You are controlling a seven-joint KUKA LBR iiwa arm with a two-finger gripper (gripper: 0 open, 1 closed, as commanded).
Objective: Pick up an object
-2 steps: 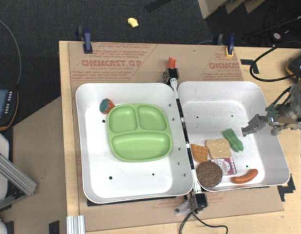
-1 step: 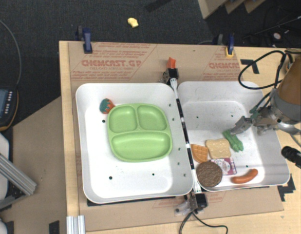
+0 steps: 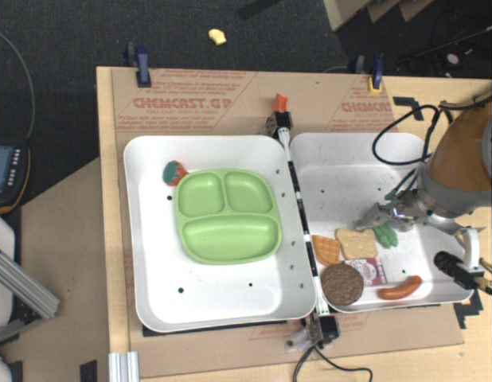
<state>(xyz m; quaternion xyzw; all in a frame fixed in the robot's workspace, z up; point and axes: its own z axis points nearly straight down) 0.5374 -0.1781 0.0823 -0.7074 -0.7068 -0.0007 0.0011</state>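
Robot hand [image 3: 383,216] low in right bin [image 3: 341,153], over green toy [image 3: 385,235] beside toast slice [image 3: 357,243]; finger state impossible to tell. Risk: crowded food pieces, grasp may slip or nudge neighbours instead.

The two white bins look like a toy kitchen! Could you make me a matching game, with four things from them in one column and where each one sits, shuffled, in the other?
Things:
1. green divided plate
2. sausage
3. brown round patty
4. small red and green toy

Places:
A. left bin, in its far left corner, beside the plate's rim
B. right bin, near edge, towards its right corner
C. middle of the left bin
D. right bin, near edge, close to the divider between the bins

Pairs: 1-C, 2-B, 3-D, 4-A
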